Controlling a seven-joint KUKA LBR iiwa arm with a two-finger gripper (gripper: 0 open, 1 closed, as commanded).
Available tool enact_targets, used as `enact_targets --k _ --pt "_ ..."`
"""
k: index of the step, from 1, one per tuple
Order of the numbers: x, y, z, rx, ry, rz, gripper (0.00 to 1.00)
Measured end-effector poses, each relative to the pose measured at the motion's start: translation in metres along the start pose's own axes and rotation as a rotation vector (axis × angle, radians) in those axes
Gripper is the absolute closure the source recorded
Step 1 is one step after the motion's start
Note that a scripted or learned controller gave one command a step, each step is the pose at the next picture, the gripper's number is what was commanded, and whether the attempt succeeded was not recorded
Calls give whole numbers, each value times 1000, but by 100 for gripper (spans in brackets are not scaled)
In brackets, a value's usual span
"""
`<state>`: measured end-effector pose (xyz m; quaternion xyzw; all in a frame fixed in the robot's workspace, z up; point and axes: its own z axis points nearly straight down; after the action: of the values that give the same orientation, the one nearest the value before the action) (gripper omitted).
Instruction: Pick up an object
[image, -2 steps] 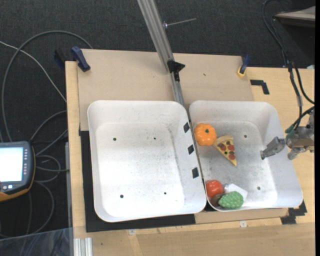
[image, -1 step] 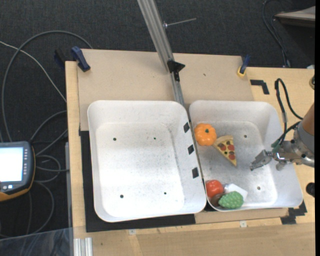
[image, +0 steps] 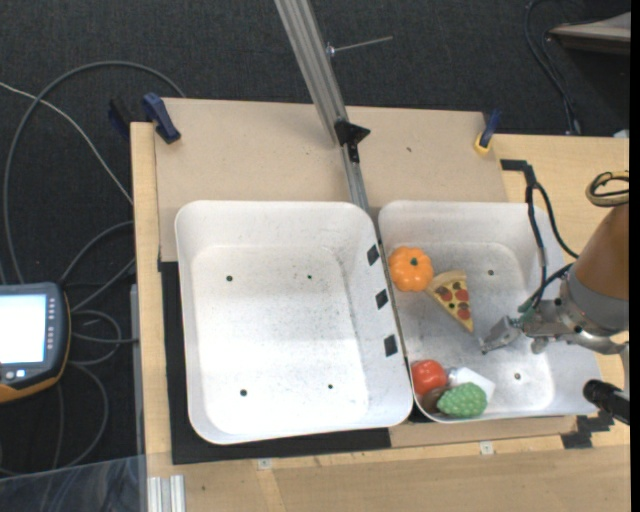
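In the right bin (image: 500, 222) lie an orange toy pumpkin (image: 411, 269), a pizza slice (image: 453, 297), a red tomato (image: 428, 376) and a green knobbly toy (image: 462, 400) with a white piece (image: 470, 379) beside it. My gripper (image: 497, 337) hangs low over the middle right of this bin, just right of the pizza slice's lower tip and apart from it. It points left. I see nothing held in it.
The left bin (image: 200, 240) stands beside the right one, separated by a raised divider with black clips (image: 381, 298). A metal pole (image: 318, 75) slants in from the top. Cables (image: 537, 225) run along the right bin's far right side.
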<state>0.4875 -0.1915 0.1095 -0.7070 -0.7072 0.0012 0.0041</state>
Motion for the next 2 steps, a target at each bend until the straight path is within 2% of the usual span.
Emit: enact_targets --k 1,2 --pt "-1 2 -14 -9 -3 0 100" --pt "1 0 -58 -12 -6 -1 100"
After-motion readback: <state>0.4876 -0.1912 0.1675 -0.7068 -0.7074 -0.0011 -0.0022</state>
